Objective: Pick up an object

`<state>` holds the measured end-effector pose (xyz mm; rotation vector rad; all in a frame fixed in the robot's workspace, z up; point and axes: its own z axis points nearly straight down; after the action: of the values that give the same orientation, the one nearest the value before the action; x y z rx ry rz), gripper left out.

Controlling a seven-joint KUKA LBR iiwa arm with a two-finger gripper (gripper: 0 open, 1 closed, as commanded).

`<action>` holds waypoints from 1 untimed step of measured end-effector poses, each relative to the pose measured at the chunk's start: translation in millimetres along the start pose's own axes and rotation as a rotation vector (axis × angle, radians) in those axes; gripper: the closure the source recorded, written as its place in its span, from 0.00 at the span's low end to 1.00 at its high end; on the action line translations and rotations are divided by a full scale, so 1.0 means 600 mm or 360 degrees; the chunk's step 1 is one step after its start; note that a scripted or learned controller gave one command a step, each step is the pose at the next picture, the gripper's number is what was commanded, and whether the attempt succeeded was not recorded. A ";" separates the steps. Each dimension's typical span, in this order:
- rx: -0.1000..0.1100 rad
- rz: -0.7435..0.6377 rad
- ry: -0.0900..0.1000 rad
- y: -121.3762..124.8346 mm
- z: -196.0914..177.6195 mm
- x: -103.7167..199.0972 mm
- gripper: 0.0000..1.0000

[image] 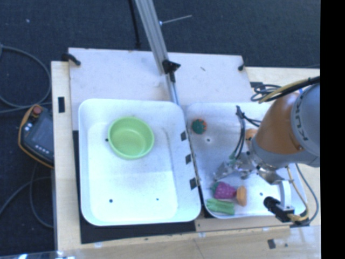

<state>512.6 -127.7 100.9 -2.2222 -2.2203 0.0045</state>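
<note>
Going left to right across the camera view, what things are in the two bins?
Green bowl → small green-and-orange ball → magenta piece → orange piece. The flat green piece below the magenta one overlaps it sideways, so I leave it out.

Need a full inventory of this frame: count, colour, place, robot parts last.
bins: 2, white, side by side on the bench
bowl: 1, green, left bin, far part
small ball: 1, green and orange, right bin, far left corner
magenta object: 1, right bin, near edge
orange object: 1, right bin, right of the magenta one
green object: 1, right bin, near edge
pendant: 1, orange and dark, floor left of bench
arm: 1, grey with orange band, over right bin
gripper: 1, metallic, above the magenta object
</note>
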 end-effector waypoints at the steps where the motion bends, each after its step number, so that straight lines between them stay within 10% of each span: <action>1: -0.0011 0.0009 0.0004 0.004 -0.022 0.000 1.00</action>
<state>514.8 -127.5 114.2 -2.2308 -2.2162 -0.0059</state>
